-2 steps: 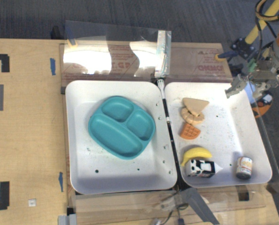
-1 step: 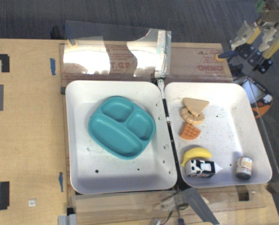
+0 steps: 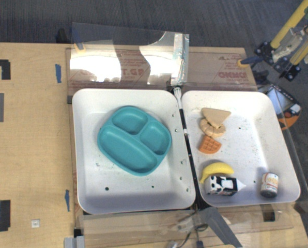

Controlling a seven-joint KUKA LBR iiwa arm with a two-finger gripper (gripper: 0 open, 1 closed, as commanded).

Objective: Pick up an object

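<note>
Just outside the right rim of the right-hand bin (image 3: 278,119), a small dark grey part (image 3: 284,103) has a shiny bluish face, an orange curved patch at its near end and a white spot. Whether it belongs to the arm cannot be told.

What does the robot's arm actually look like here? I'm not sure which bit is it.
Little of it is in frame. At the upper right corner sits what seems to be the arm's end: a pale grey block with black fittings, with a yellow-green bar slanting up beside it. Any markings or cables are too small to make out.
</note>
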